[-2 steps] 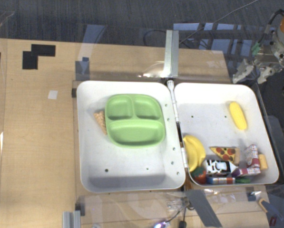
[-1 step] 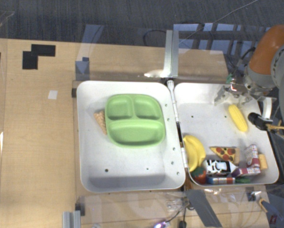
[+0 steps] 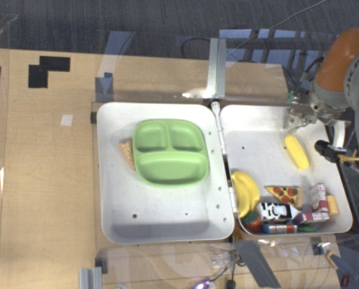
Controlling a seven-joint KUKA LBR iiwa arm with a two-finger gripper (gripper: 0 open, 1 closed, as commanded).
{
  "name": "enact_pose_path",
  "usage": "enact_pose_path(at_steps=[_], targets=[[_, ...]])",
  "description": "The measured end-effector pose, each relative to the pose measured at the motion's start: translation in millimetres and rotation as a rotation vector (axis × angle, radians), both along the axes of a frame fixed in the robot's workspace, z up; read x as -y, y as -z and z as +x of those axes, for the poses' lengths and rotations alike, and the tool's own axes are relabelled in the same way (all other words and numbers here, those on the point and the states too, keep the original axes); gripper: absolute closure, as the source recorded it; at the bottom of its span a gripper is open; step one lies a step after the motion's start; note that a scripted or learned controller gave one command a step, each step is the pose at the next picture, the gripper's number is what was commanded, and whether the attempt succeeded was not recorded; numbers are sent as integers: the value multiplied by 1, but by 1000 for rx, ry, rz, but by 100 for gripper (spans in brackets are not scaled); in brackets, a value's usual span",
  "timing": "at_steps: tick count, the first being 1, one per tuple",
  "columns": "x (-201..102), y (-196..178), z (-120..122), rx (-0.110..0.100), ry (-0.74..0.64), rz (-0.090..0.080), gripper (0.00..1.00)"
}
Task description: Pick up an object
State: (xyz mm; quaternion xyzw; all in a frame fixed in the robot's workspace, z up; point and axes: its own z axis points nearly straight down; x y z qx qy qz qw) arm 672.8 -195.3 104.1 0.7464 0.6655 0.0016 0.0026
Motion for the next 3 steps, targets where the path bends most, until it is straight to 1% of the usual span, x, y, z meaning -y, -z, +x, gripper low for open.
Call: enact_pose_path(at_steps=[1,2,3], targets=[[0,0,0,0,-1,0,0],[-2,16,-44,6,-32,0,0],[-14,16,-31,6,-157,-3,0]])
